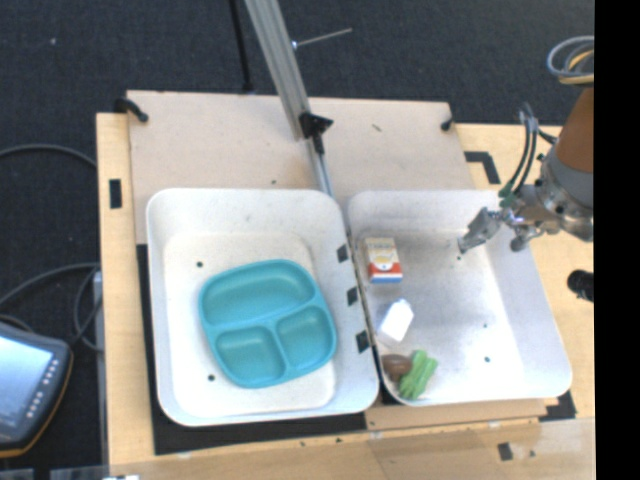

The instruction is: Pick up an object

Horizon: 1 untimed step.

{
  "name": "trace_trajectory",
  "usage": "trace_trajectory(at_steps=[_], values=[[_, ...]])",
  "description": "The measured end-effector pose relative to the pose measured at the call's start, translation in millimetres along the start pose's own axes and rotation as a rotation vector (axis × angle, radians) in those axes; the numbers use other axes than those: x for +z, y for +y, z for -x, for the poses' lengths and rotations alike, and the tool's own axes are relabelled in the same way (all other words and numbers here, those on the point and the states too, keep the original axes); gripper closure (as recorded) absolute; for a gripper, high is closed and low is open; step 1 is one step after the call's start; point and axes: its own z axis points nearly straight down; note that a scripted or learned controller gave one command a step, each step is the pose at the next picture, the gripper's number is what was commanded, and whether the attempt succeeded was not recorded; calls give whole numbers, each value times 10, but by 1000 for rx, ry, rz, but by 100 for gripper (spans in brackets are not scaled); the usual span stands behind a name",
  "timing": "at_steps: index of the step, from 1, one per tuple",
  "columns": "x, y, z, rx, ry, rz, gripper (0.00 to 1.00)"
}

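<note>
The right bin (520, 308) holds a small orange and white carton (381, 260) near its left wall, a white block (396, 320) below it, and a brown lump (397, 366) beside a green object (421, 373) at the front left corner. My gripper (495, 230) hangs over the bin's upper right part, well to the right of these objects. Its fingers look spread apart with nothing between them.
The left bin (175, 218) carries a teal three-compartment tray (267, 320). A slanted aluminium bar (281, 53) rises from the back, ending near the bins' shared edge. The arm's wrist (570, 183) comes in from the right.
</note>
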Motion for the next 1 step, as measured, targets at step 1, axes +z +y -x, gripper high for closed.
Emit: trace_trajectory(at_steps=[1], values=[[38,-17,-3,1,1,-7,0]])
